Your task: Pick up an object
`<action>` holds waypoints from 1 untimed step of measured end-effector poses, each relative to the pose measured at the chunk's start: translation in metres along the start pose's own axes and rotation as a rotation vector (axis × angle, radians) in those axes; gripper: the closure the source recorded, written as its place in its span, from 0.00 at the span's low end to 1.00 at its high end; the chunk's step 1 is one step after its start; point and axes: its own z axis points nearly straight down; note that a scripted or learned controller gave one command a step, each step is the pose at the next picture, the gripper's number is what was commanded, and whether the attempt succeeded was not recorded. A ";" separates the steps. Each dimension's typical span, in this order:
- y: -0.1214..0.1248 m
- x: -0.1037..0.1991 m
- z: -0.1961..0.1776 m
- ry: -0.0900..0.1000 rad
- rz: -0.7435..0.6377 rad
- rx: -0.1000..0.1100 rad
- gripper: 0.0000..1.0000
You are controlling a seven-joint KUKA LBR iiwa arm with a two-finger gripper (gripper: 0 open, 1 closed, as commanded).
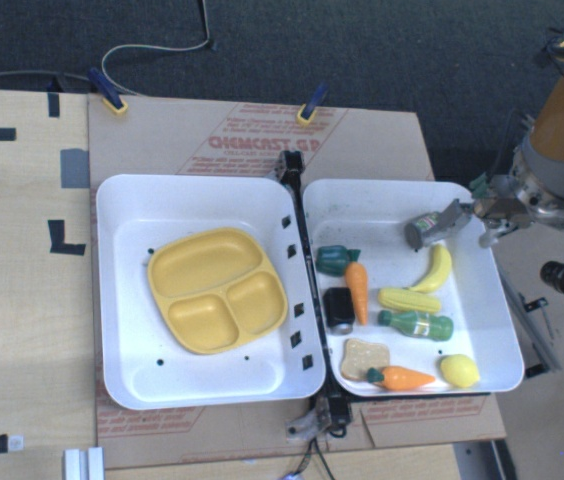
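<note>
Over the right bin, toward its two o'clock corner, the arm reaches in from three o'clock with the gripper hanging just above the banana; whether its jaws are apart or together I cannot tell. That banana lies in the bin's upper right part, its long axis running from one o'clock to seven o'clock. Red print on the cardboard at twelve o'clock reads roughly "CHEMCAST".

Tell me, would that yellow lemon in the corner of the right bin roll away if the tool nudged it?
Probably. The lemon looks rounded and smooth, so it may roll or slip. The bin's wall beside it would likely stop it quickly.
</note>
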 end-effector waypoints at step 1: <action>0.051 -0.055 0.079 -0.001 0.001 0.003 0.00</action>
